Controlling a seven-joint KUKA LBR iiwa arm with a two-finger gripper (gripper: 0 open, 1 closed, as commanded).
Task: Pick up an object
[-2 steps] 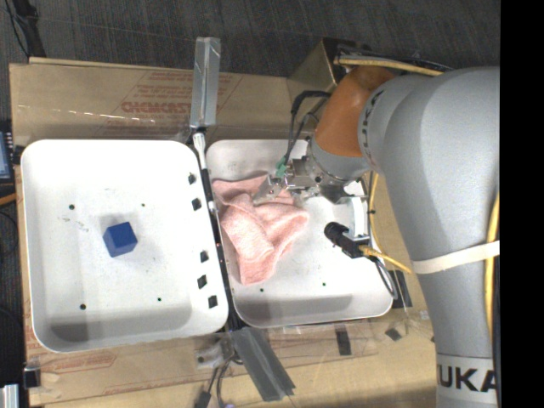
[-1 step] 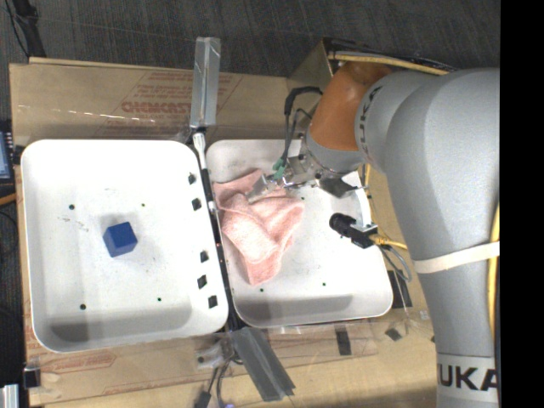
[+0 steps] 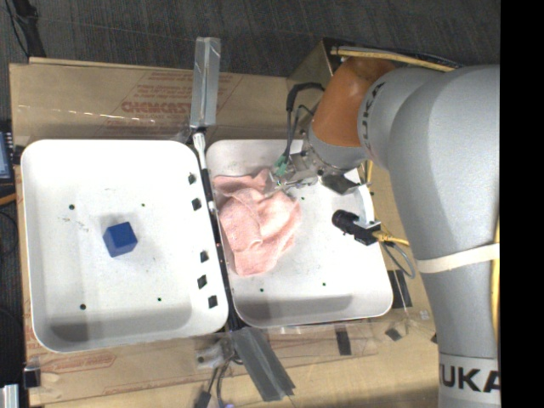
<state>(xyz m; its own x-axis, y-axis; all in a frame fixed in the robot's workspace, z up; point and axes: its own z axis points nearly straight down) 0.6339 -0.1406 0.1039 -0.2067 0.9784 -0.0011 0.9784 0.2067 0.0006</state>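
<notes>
At the far edge of the right bin (image 3: 374,300), the gripper (image 3: 287,172) sits low, right at the far right corner of the pink cloth (image 3: 257,221), which lies crumpled along the bin's left side; whether it's wide or narrow I can't tell, the wrist hides it. Risk: it may catch only a thin fold at the cloth's edge, which would slip out on lift, or miss the fabric and close on nothing. Blue cube (image 3: 121,238) sits alone in the left bin (image 3: 51,330), well apart.
</notes>
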